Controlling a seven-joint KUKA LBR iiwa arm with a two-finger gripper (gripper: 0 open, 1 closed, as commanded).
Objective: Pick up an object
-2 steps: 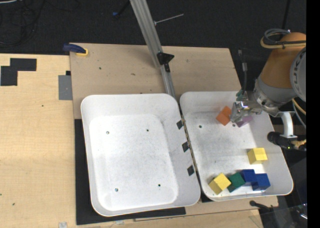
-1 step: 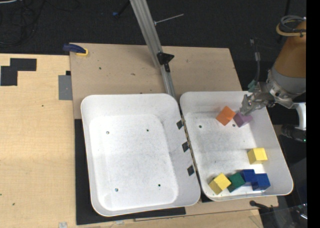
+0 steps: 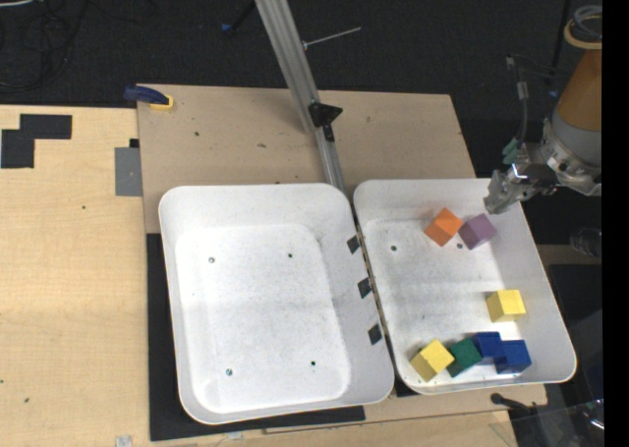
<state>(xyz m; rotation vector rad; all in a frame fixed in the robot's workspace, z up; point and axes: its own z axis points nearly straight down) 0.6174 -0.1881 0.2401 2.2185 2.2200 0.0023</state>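
Note:
In the right bin (image 3: 393, 199) lie an orange cube (image 3: 443, 226) and a purple cube (image 3: 478, 231) side by side near the back. A yellow cube (image 3: 506, 305) sits by the right wall. At the front, a second yellow cube (image 3: 430, 360), a green block (image 3: 464, 355) and blue blocks (image 3: 502, 351) cluster together. My gripper (image 3: 499, 195) hangs at the bin's back right, just above and right of the purple cube, with nothing seen in it.
The left bin (image 3: 187, 209) lies beside the right one, with black clips (image 3: 362, 286) along the shared edge. A slanted metal rail (image 3: 295, 72) rises behind the bins. Wooden bench surface extends to the left.

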